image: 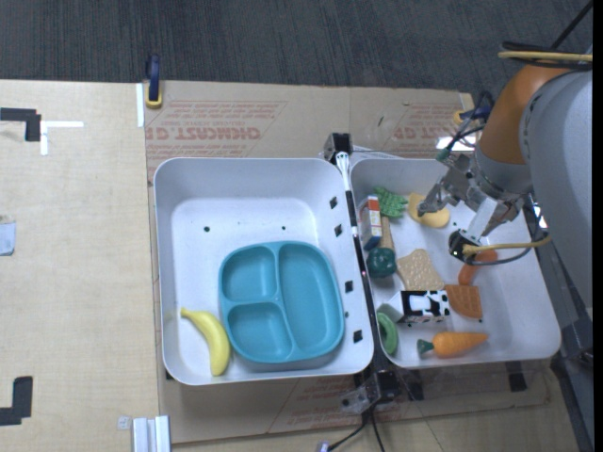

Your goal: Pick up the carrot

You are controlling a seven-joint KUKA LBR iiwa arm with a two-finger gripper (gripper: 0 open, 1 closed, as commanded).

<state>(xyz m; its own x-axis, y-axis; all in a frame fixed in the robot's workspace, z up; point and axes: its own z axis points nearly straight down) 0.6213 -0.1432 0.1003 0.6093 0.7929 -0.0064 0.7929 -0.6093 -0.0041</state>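
Carrot [454, 344]: untouched, front of rt bin [513, 309]. Gripper [439, 203]: well apart, toward bin's back; open or closed – can't tell. Nothing done yet; approach, grasp, lift all outstanding.

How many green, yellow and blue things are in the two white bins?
Green: 3 (leafy piece, dark ball, rounded lump)
Yellow: 2 (banana, small chunk)
Blue: 1 (divided plate)
Total: 6
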